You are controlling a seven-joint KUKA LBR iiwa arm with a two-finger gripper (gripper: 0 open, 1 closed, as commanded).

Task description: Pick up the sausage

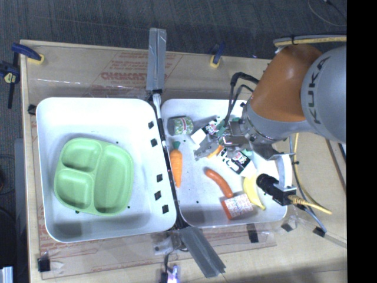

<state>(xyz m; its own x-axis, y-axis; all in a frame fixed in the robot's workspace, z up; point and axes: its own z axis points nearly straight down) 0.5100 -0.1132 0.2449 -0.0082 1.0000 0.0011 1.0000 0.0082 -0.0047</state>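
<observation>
The sausage (218,182), a reddish-orange curved link, lies on the floor of the right bin (194,208), slanting from upper left to lower right. My gripper (207,148) hangs over the middle of that bin, just above and slightly left of the sausage's upper end, apart from it. The grey arm with its orange band reaches in from the right and hides the bin's right back part.
In the right bin, an orange carrot (175,165) lies by the left wall, a small green can (181,125) at the back, a red-labelled can (237,206) and a banana (253,193) near the front. The left bin (53,114) holds a green divided plate (94,175).
</observation>
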